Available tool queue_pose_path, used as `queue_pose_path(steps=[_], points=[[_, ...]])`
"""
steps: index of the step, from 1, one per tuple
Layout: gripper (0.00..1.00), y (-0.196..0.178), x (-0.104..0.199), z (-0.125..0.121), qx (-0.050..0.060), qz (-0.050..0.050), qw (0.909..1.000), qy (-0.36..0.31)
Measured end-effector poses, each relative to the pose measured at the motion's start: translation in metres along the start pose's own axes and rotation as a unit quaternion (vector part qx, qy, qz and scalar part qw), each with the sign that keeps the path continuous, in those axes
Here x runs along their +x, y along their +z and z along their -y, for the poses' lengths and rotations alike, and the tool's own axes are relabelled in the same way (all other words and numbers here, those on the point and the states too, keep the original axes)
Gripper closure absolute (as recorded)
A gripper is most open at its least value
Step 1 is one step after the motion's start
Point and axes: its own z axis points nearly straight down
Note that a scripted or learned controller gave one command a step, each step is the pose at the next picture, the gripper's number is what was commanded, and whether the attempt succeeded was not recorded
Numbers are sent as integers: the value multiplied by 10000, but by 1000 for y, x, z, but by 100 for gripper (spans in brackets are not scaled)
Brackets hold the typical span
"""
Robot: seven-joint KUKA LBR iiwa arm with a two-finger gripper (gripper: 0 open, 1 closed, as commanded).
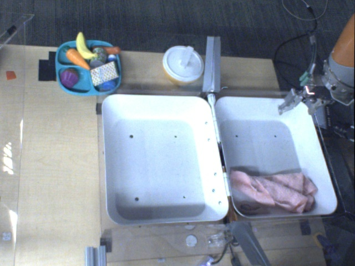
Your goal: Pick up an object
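Pink cloth in the right bin, arm at that bin's far right corner.

We see a soft, crumpled pink cloth — folded and lumpy — lying along the near wall of the right bin, a shallow, smooth white tray with rounded corners. Left of that bin, touching it, sits the matching left bin. The grey arm enters over the right bin's far right corner, its gripper hanging above the rim there, well apart from the cloth. We cannot tell whether the claw is spread or pressed together — nothing shows between its tips.
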Motion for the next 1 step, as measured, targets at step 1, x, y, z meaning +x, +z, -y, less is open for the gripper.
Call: queue_pose_path(steps=[1], points=[[0, 7, 36, 6, -6, 2, 9989, -478]])
